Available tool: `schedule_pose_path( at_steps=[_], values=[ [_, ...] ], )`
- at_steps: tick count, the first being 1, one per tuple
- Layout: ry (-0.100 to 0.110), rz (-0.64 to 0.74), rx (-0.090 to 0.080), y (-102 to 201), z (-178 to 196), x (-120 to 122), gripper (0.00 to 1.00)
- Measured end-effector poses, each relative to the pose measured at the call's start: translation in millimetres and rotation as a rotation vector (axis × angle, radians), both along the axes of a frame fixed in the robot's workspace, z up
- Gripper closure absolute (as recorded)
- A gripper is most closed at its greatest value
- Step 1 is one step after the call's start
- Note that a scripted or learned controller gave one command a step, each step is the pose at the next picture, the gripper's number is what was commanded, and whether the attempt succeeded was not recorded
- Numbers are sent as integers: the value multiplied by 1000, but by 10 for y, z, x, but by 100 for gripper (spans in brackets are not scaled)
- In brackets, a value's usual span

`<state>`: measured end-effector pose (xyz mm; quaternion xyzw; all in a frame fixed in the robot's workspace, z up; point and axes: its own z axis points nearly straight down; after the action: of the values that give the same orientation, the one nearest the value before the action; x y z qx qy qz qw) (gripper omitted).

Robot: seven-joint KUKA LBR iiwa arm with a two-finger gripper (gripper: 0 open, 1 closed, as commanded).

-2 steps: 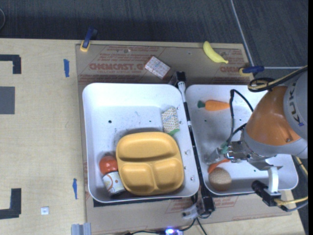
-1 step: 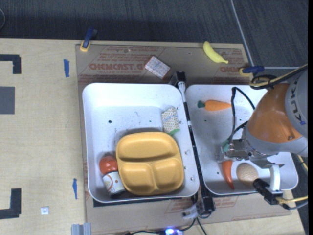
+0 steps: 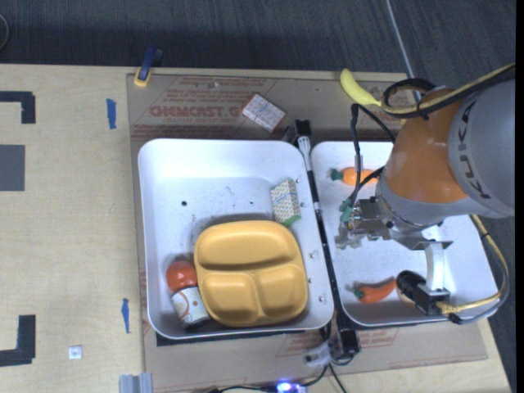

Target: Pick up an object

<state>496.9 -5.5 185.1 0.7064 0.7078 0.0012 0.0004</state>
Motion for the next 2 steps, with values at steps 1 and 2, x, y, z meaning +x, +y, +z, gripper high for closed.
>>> schedule_pose_path(
  at_steps=[1, 2],
  values=[
    [1, -1, -1, -6, -2, -2, 0],
    [1, -1, -1, -6, -2, -3, 0]
  ],
)
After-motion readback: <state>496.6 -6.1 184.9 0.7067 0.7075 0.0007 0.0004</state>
